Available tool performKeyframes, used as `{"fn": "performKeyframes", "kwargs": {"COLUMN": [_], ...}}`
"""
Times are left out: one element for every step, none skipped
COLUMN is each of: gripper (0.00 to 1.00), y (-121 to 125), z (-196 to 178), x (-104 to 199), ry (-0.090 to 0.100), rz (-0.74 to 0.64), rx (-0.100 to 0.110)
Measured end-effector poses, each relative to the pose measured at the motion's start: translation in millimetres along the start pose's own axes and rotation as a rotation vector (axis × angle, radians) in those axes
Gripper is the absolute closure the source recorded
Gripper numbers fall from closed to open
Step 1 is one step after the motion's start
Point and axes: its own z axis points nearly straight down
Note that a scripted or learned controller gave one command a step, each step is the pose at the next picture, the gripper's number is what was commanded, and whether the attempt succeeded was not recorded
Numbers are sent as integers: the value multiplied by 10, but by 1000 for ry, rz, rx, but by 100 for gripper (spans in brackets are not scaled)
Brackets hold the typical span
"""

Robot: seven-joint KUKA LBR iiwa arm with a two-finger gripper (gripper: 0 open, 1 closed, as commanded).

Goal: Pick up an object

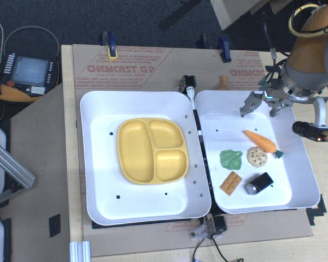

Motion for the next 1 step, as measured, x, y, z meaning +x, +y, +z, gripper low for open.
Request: {"fn": "performKeyframes", "kwargs": {"gripper": [0], "y": [40], "z": [513], "x": [-89], "ry": [0], "rz": [0], "rx": [0]}}
